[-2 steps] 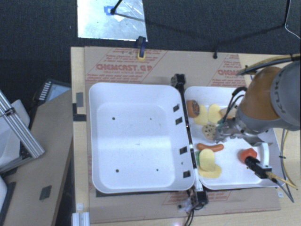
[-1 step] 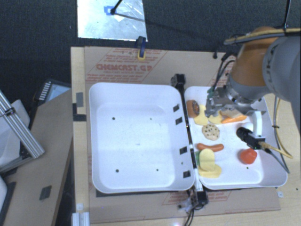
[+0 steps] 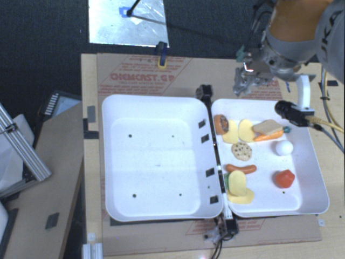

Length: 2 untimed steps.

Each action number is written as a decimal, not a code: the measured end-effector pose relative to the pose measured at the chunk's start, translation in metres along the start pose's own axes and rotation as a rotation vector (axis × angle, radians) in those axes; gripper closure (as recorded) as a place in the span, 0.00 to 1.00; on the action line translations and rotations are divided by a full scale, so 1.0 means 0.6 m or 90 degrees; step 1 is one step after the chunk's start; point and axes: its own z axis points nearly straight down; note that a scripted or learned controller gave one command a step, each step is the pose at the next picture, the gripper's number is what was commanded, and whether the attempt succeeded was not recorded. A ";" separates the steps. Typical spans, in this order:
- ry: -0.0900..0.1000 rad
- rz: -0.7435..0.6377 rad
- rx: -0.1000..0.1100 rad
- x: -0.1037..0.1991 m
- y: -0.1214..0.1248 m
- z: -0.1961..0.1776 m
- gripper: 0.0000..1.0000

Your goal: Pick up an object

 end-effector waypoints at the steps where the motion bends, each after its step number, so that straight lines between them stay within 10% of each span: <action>1: -0.001 0.002 0.019 0.099 -0.038 0.186 1.00; 2: -0.002 0.004 0.014 0.138 0.044 0.279 1.00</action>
